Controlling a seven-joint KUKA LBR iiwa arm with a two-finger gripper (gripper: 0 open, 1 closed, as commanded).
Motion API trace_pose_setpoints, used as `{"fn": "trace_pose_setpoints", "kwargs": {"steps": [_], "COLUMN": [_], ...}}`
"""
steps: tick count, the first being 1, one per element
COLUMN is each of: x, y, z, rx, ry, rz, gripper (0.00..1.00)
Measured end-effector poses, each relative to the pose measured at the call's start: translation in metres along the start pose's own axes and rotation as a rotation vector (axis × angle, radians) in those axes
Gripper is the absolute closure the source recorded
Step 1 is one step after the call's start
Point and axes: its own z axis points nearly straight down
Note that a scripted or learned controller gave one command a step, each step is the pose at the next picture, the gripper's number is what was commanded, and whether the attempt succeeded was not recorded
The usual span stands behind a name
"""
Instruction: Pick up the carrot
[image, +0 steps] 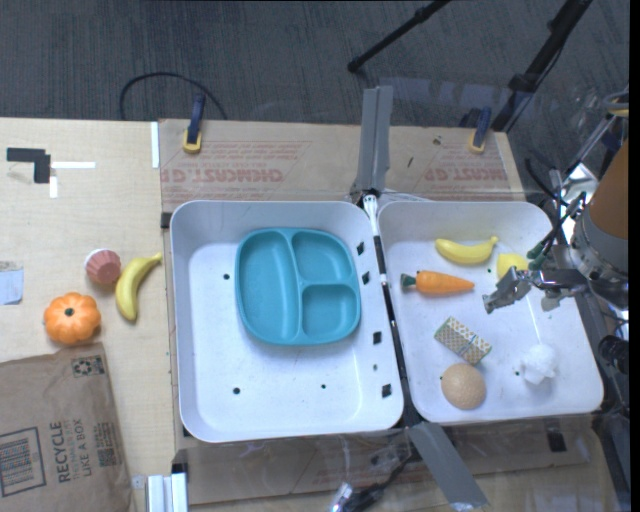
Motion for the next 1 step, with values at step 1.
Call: {"fn": "trace_pose_setpoints", "kwargs": {"steps": [1], "x": [0.0279], "y": [0.0604], "z": [0.0868], "rx": [0.001], "ry": [0.000], "rz": [0.184], "gripper": [0.00]}}
